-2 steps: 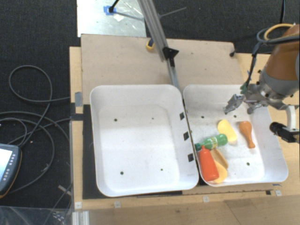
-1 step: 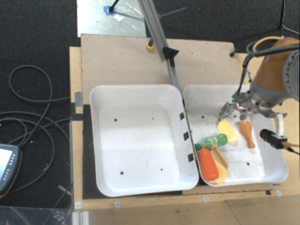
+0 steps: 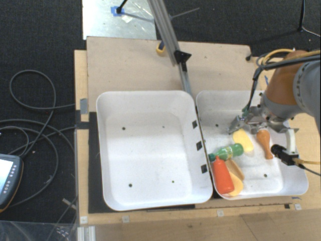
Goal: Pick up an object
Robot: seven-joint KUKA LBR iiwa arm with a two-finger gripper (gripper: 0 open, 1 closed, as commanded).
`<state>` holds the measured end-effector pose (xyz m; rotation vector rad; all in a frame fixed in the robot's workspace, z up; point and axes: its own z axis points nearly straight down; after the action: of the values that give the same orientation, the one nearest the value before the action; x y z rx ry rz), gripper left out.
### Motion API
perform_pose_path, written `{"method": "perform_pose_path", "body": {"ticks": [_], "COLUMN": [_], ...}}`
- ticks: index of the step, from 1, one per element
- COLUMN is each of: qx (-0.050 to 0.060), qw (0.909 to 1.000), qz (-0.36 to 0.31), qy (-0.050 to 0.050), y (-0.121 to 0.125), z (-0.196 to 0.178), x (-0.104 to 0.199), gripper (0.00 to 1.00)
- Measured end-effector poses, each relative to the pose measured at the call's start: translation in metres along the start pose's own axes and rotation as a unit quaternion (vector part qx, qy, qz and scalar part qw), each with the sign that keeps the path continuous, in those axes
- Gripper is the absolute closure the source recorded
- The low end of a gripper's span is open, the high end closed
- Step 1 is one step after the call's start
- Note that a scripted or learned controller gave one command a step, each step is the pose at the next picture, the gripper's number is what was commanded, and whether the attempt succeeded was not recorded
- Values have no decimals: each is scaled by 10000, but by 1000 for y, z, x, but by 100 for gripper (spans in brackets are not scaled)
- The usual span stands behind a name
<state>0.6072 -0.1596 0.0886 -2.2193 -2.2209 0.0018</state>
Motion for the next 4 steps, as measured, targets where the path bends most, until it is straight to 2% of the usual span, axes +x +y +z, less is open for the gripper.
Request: {"method": "perform_pose_path", "body": {"ticks": [1,2,3,4], "qx": [-31,-44,-46,-36], "qw": [10000,10000,10000,10000], "qz": [3,-11,-15,-22], "qy": [-6,-12,-11,-9], "y": [2,10,5,6], "z": [-14,-61,-107,-131], "x": [-1,-6,-5,-5], "gripper": [100,100,100,100]}}
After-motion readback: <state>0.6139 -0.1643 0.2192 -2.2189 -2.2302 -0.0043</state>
